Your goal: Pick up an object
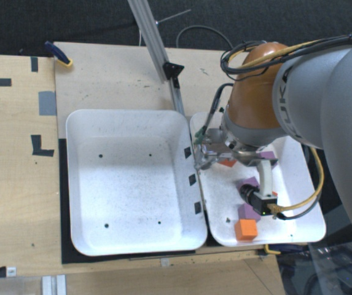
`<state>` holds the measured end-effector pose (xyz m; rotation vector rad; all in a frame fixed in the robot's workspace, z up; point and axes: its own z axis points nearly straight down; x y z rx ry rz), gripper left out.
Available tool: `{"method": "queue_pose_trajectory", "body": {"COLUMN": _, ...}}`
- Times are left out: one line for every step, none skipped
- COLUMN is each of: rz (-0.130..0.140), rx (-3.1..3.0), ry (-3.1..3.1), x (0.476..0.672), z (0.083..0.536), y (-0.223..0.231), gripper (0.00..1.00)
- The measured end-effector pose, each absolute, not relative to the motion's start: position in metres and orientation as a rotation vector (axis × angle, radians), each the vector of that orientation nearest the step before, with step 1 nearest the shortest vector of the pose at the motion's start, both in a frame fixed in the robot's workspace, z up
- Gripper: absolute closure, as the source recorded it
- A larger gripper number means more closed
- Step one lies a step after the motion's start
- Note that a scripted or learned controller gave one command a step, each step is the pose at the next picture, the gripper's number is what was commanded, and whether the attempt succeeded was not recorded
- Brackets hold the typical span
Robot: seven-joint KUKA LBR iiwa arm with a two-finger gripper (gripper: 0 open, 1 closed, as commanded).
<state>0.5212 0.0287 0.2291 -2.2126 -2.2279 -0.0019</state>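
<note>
The grey arm with its orange band reaches in from the right, and my gripper (205,154) hangs low over the left part of the right bin (308,226), close to the wall between the two bins. A small red-orange piece (227,161) lies right beside the gripper, partly hidden by it. An orange cube (246,229) sits near the bin's front edge with a purple block (247,211) just behind it. Another purple piece (249,182) lies mid-bin, and a pink-purple piece (268,157) peeks out under the wrist.
The left bin (72,128) stands beside the right one, sharing a raised wall. A slanted metal pole (153,35) crosses the bench behind the bins. A black and yellow cable (298,204) loops off the wrist over the right bin. A blue-yellow tool (59,53) lies far left.
</note>
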Motion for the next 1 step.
{"method": "queue_pose_trajectory", "body": {"rz": -0.001, "rx": -2.213, "ry": -2.228, "x": 0.5371, "z": 0.2387, "y": 0.0748, "gripper": 1.0}}
